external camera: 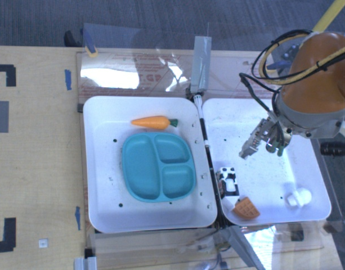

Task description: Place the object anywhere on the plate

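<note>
The gripper (256, 144) hangs in the right-centre of the frame over the right bin (313, 167); how far it is open I cannot tell, and nothing shows in it. The blue plate (158, 166) sits centre-left, bare. Likely the reach stage: next, drop onto a lower-right piece, perhaps the orange waffle (246, 208)

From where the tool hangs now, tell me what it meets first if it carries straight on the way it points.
The tool hangs over the right bin, tips aimed down and toward the left. Its line seems to end on bare bin floor, short of the black-and-white object. Depth is unclear from a single view.
</note>
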Motion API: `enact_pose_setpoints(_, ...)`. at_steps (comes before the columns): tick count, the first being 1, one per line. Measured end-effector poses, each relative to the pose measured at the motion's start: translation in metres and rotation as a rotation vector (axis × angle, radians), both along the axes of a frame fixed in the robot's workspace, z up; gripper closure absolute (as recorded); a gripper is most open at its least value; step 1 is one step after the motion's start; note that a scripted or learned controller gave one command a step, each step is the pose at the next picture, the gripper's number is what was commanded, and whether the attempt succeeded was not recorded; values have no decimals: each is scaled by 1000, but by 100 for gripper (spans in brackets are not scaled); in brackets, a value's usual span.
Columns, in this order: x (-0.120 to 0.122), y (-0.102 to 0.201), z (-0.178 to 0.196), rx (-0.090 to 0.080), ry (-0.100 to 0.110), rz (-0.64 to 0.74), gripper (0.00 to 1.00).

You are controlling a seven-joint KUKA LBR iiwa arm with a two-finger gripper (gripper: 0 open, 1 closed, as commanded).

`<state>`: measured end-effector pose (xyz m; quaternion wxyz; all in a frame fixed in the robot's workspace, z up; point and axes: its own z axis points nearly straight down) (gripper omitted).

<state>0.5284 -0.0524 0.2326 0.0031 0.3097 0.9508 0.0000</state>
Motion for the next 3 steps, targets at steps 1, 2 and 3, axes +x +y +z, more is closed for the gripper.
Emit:
enact_pose_setpoints(1, -30, -99, 18, -1, -1, -147, 100)
enact_pose_setpoints(2, -48, -52, -34, 3, 7, 111, 100)
enact_pose_setpoints(3, -2, -16, -48, 1, 1, 221, 100)
